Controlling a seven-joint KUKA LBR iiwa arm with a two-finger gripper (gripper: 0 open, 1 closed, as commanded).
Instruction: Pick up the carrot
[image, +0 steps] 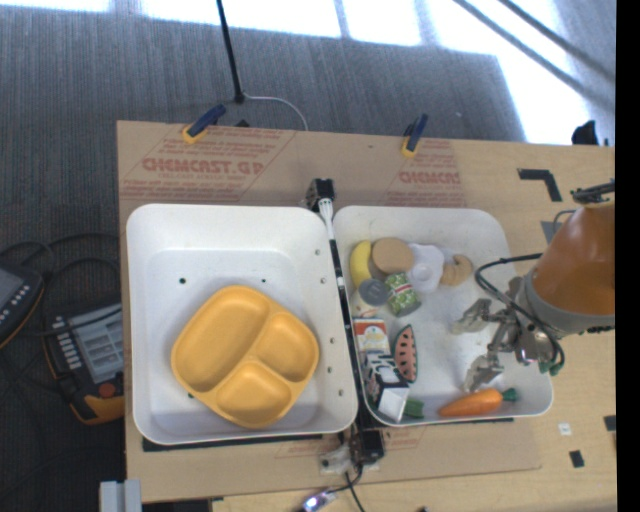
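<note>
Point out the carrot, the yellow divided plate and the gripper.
carrot (470, 404): camera view, middle of its orange body, right bin's front edge.
yellow divided plate (246, 353): camera view, central ridge between compartments, left bin.
gripper (478, 347): camera view, midway between its fingertips, above the right bin.

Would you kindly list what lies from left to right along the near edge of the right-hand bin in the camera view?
White block with a green piece → carrot, with the hand above it.
</note>
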